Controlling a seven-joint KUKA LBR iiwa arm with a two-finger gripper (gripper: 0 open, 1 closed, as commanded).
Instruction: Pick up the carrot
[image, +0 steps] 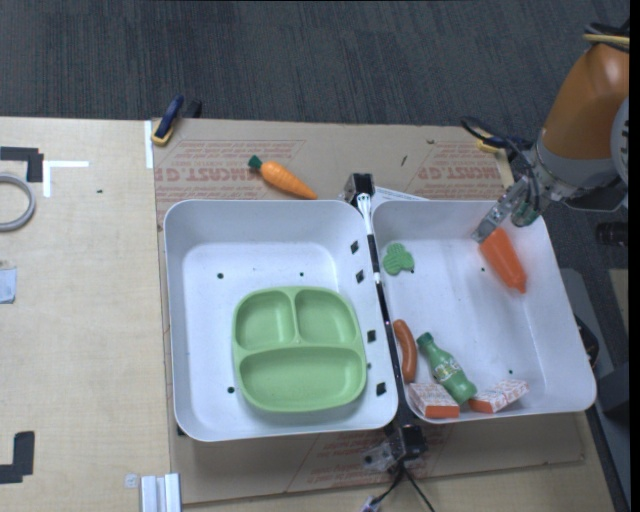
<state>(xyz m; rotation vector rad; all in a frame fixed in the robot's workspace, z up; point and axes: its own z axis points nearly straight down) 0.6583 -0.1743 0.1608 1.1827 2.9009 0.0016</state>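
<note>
Carrot (283, 178), orange with a green top: one, lying on the cardboard sheet (240, 160) outside both bins, beyond the green plate (298, 348) toward the far edge. A second orange tapered piece (503, 260), carrot-shaped but without a top, lies to the right of the plate.

One counter (70, 330) carries one cardboard sheet and two white bins. The left bin (190, 300) holds the single three-part green plate and nothing else. The right bin (560, 330), just right of the plate, holds seven things: the orange tapered piece, one green bottle (447, 370), one brown sausage (405, 348) nearest the plate, two red-and-white wedges (432, 400) (500, 395) at the near wall, and one small green leafy piece (398, 260).

One arm (590, 110) reaches in from far right of the plate. Its end effector (508, 212) sits right at the upper tip of the orange tapered piece; how far open it is, and whether it grips that piece, I cannot tell.
</note>
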